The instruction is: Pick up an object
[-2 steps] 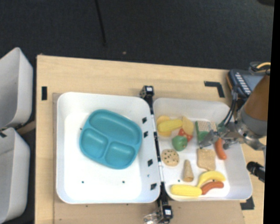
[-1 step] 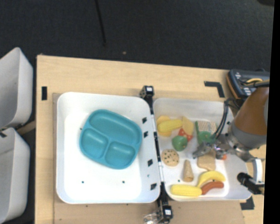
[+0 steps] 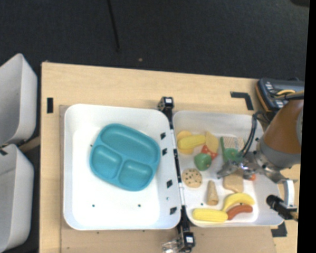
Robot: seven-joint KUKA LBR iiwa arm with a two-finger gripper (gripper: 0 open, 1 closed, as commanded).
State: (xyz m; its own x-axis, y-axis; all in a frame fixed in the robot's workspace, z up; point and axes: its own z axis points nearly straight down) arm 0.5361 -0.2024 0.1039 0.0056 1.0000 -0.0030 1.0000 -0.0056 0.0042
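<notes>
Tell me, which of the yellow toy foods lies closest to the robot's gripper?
The banana, just below the gripper and beside the red sausage. The corn cob at the bin's near edge and the yellow piece upper left lie farther off.

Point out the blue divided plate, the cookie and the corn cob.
blue divided plate (image 3: 126, 156), camera view, on its central ridge.
cookie (image 3: 192, 177), camera view, middle of its top face.
corn cob (image 3: 210, 215), camera view, mid-length of the cob.

My gripper (image 3: 233, 168) hangs low in the right white bin (image 3: 217, 121), just above a tan toast slice (image 3: 233, 183), right of a green pepper (image 3: 202, 161).
</notes>
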